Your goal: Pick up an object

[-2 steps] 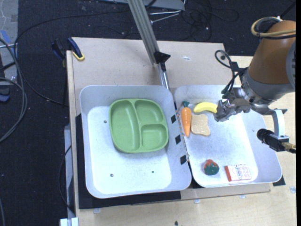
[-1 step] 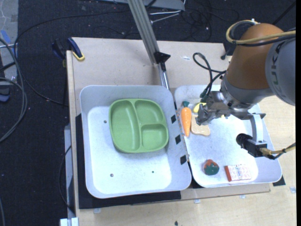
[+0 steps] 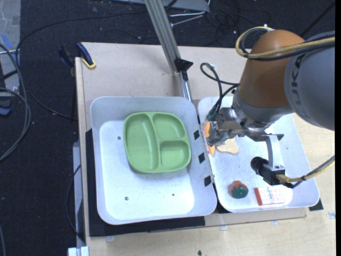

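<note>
Camera view is showing, from the left, a green plate (image 3: 157, 142) lying in the left bin (image 3: 106, 196). In the right bin (image 3: 303, 191), the claw (image 3: 215, 135) is hanging low at the left wall, just over a tan piece (image 3: 229, 148) and an orange bit (image 3: 211, 150); I cannot tell its state. A small ball (image 3: 238, 190) and a red-white packet (image 3: 271, 196) are lying nearer the front. The claw may be striking the bin wall, or closing beside the flat piece.

Reaches in from the right, orange-banded wrist bent downward, end effector (image 3: 216, 135) lowered near the right bin's left edge.
</note>
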{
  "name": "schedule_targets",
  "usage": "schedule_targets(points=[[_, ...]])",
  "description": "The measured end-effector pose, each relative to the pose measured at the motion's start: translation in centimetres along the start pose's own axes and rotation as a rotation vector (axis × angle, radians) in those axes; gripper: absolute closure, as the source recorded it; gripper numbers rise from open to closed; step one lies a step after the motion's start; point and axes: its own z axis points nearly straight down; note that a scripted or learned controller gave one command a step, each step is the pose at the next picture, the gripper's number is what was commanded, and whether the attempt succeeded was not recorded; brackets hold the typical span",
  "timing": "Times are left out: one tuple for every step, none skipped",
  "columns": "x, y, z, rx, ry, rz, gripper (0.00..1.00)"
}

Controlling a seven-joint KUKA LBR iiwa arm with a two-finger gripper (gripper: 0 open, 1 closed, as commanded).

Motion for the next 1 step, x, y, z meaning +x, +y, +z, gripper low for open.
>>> schedule_targets(points=[[5.12, -1.33, 1.71, 0.002, 0.000, 0.000, 1.00]])
